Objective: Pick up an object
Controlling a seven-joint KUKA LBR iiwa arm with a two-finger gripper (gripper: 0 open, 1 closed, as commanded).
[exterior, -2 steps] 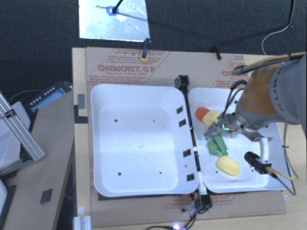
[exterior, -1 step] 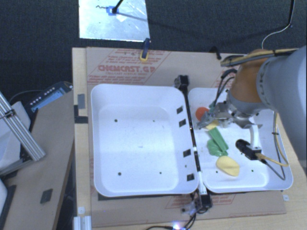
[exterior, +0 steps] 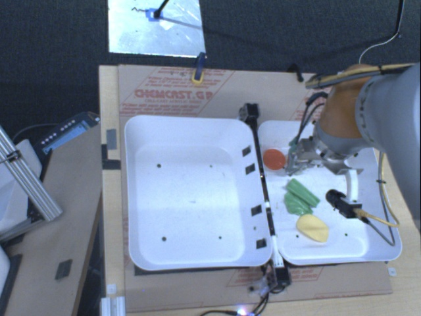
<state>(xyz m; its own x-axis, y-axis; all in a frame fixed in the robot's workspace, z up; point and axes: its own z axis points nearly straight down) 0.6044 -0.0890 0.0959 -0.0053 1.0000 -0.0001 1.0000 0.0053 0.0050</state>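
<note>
Three things lie in the right bin (exterior: 378, 245): a flat orange-red disc (exterior: 273, 158) near its left wall, a green wedge-shaped piece (exterior: 300, 197) in the middle, and a yellow oval (exterior: 312, 228) toward the front. My gripper (exterior: 294, 164) reaches down into this bin from the right. Its tips are just right of the orange-red disc and above the green piece. Nothing shows between the fingers, and their spacing is too small to make out.
The left bin (exterior: 141, 137) sits beside the right one, with a row of black clips (exterior: 253, 170) along the shared wall. Both rest on a cardboard sheet (exterior: 171, 94). A shiny metal plate (exterior: 156, 18) lies behind the bench.
</note>
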